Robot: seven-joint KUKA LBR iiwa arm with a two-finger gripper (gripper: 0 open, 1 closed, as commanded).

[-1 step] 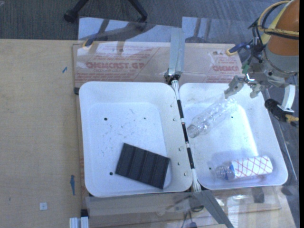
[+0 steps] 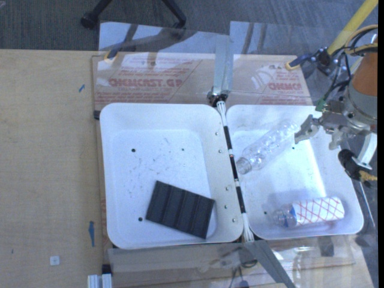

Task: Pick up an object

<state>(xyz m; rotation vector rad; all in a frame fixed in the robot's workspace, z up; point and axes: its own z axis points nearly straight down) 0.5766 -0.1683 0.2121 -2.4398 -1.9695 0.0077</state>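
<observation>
A clear plastic bottle [image 2: 265, 147] lies slantwise in the right bin [image 2: 354, 224], its cap end near the divider. A second bottle with a red-and-white checked label [image 2: 312, 212] lies at that bin's front right. In the left bin [image 2: 114, 131], a black ribbed slab [image 2: 180, 209] rests flat near the front. My gripper [image 2: 318, 135] hangs over the right bin's far right corner, just past the clear bottle's upper end. It stands open, with nothing between its fingers [image 2: 304, 129].
A metal divider bar [image 2: 223, 71] and clear sheets with red lettering [image 2: 144, 80] stand behind the bins. Cables and a yellow hose [image 2: 354, 23] hang near the arm at the right. Bare wooden bench [image 2: 42, 161] lies to the left.
</observation>
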